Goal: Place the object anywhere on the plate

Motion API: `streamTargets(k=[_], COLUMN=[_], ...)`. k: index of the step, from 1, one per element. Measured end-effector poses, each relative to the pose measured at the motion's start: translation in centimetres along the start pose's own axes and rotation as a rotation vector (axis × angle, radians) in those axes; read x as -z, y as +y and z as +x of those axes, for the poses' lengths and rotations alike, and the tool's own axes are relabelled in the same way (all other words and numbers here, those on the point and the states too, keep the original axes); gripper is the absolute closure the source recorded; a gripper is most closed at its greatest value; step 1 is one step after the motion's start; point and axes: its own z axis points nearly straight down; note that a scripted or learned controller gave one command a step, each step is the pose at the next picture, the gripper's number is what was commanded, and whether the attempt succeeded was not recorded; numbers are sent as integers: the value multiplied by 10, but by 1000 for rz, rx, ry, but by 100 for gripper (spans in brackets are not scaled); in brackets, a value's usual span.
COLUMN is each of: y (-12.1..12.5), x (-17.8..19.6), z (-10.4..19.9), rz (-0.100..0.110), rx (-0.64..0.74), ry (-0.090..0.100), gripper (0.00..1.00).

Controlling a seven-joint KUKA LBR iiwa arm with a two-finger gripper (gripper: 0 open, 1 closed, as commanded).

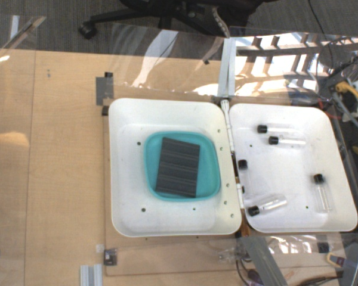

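Note:
A teal plate (210, 171) lies in the middle of the left white bin (125, 159). A dark grey ribbed rectangular block (178, 168) rests flat on the plate, slightly tilted, and covers most of its centre. In the right white bin (340, 213) lie several clear vials with black caps: two near the back (273, 128), (284, 140), one at the right (321, 192), one at the front (267, 205), and a small black cap (241, 164) at the left wall.
The two bins sit side by side on a wooden bench (48, 159). A clear plastic screen stands behind them. An office chair base (185, 5) is on the floor at the back. Cables and frame parts (346, 82) crowd the right rear.

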Motion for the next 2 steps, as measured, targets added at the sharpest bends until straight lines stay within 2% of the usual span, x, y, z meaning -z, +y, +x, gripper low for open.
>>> streamTargets(k=[2], y=[0], x=[0], z=[0], rz=[0], rx=[0], ry=[0], gripper=[0])
